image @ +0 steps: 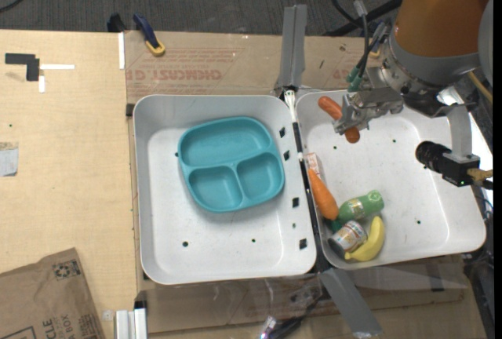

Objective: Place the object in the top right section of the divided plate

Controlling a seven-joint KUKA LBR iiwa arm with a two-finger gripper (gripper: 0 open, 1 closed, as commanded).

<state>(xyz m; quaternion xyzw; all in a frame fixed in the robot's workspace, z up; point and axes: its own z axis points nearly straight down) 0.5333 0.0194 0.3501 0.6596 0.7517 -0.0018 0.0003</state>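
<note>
A teal divided plate (230, 163) lies in the left bin (157, 196), with one long section at the back and two smaller ones at the front. My gripper (350, 121) is at the back left of the right bin (423, 196). It is shut across the middle of a red-orange sausage (329, 105), whose ends stick out up-left and down-right of the fingers. The sausage lies at a slant, close to the bin floor.
A carrot (321, 195) lies along the right bin's left wall. A green bottle (361, 205), a small can (348, 235) and a banana (369, 243) crowd its front left corner. A raised divider (300, 165) separates the two bins.
</note>
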